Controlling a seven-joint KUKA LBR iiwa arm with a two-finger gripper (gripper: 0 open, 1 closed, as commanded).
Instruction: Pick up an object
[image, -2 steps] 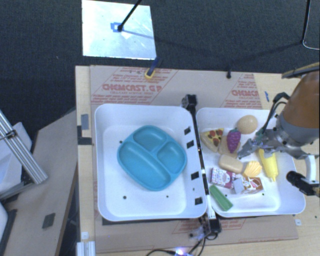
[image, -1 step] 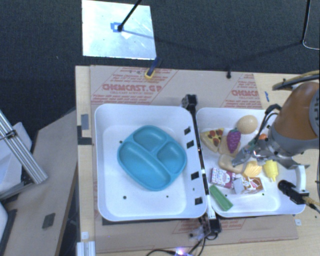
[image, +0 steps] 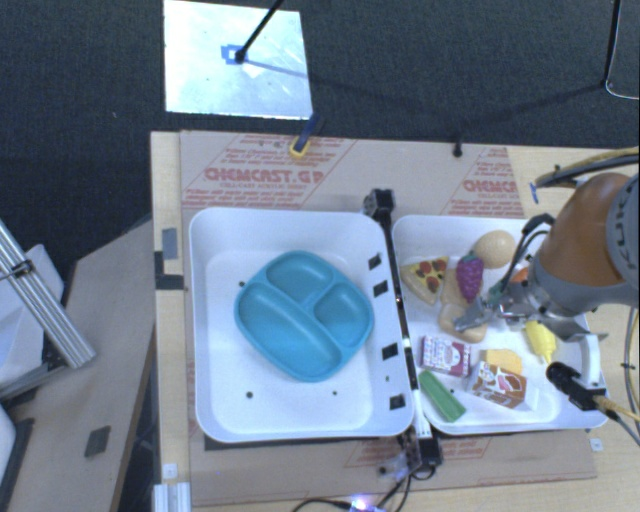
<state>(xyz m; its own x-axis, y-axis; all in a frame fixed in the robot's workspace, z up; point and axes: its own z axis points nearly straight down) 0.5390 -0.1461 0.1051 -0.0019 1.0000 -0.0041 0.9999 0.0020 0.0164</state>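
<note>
Across the pale wooden bench (image: 250, 165) we see two shallow white bins, and over the right bin (image: 575, 418) the grey two-finger gripper (image: 478, 316) hangs low among the toys, though we cannot tell whether it is spread or pinched. Just beside it lie a purple plastic eggplant (image: 469, 276), a pizza slice (image: 428, 277) and a pink-and-white carton (image: 446, 355), with a yellow banana (image: 541, 341) farther right and a blue divided plate (image: 303, 314) in the left bin (image: 215, 330). We judge the eggplant light, stiff and slippery, best taken across its narrow middle.
</note>
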